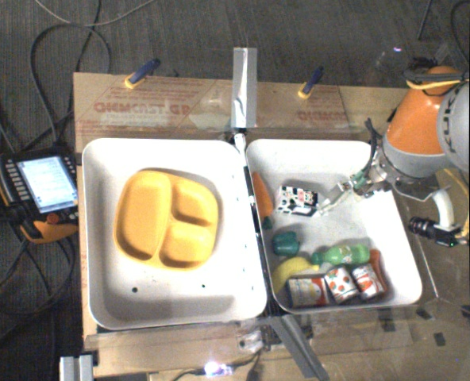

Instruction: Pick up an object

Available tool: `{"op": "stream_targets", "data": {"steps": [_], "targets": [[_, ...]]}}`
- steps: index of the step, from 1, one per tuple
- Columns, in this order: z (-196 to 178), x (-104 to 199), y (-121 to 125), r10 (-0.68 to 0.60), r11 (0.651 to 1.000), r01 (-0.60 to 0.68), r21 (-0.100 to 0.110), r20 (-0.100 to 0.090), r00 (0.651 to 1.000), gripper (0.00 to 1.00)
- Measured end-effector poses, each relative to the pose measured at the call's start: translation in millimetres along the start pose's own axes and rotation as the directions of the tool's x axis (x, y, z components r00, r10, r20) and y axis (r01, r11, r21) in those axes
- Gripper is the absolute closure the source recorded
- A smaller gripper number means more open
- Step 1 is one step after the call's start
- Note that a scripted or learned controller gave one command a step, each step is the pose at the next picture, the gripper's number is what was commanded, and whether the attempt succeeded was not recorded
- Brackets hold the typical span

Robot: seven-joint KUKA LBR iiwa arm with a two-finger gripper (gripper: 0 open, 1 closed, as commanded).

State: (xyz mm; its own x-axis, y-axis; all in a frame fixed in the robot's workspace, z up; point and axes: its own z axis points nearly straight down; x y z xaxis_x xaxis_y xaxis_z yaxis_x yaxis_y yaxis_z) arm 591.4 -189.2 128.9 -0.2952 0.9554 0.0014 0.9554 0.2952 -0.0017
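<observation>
Dark carpet strewn with cables surrounds the bench. From above, the left bin (100, 236) is seen to bear a yellow divided tray (168, 217). Over the right bin (394, 228), the gripper (330, 200) is lowered just beside a black-and-white patterned box (297, 199), which lies to its left; whether they touch, or how the jaws stand, cannot be told. Cans (346, 284) are ranged along the near wall.

Two white bins (92, 236), one yellow tray (168, 217), two cans (354, 282).
</observation>
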Motion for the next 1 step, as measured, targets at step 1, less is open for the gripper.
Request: {"op": "stream_targets", "data": {"steps": [1], "targets": [[-0.3, -10.7, -7.6, 0.180, 0.984, -0.180, 0.000, 0.000, 0.984, 0.00]]}}
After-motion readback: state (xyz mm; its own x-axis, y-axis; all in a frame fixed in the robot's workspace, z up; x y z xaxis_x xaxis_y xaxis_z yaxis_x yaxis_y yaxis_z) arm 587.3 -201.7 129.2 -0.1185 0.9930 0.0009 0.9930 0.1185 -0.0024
